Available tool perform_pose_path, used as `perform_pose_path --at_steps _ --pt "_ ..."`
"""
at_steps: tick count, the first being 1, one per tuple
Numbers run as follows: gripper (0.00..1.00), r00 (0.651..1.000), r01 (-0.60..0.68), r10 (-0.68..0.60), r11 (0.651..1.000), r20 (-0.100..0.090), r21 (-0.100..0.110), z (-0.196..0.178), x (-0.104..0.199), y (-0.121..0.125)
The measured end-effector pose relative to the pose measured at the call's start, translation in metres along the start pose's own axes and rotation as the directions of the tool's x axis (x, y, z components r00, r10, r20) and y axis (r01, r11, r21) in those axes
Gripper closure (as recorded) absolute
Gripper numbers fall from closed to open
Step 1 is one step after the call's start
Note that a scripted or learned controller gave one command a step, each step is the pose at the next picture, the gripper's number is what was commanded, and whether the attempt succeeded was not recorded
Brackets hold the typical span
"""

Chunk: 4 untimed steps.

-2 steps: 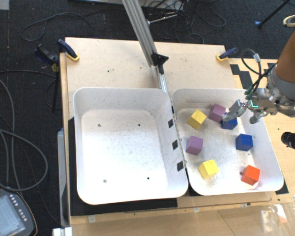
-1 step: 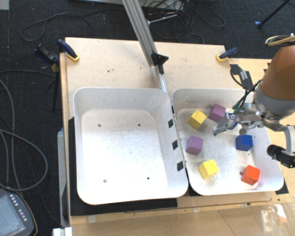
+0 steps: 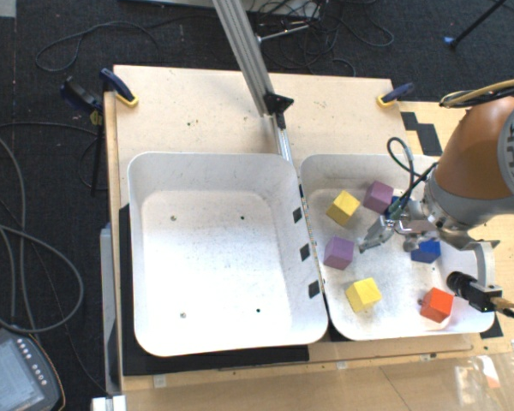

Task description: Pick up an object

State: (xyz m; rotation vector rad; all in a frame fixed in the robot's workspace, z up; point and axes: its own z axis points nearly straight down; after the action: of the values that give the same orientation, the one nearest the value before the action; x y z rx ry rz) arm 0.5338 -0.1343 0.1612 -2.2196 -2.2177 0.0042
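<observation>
In right bin (image 3: 463, 322), pincer (image 3: 379, 235) mid-approach among cubes, grip state unreadable; next: descend on purple cube (image 3: 339, 252).

The arm (image 3: 484, 165) runs off the right edge, so most of it is cut off, and its wrist covers part of the right bin (image 3: 325, 165) plus the top of the blue cube (image 3: 426, 252). Gripper (image 3: 373, 238) is small and blurry, can't read it
</observation>
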Motion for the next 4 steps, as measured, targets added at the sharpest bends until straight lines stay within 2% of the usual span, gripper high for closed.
perform_pose_path --at_steps 1,2,3,4 --pt "0.00 1.000 0.002 -0.002 1.000 0.002 -0.018 0.039 0.005 0.004" --pt "1.00 1.000 0.000 0.000 1.000 0.002 -0.019 0.031 0.005 0.004" --pt "1.00 1.000 0.004 -0.004 1.000 0.002 -0.010 -0.013 0.009 0.007" --pt "1.00 1.000 0.004 -0.004 1.000 0.003 -0.013 -0.076 0.009 0.009"
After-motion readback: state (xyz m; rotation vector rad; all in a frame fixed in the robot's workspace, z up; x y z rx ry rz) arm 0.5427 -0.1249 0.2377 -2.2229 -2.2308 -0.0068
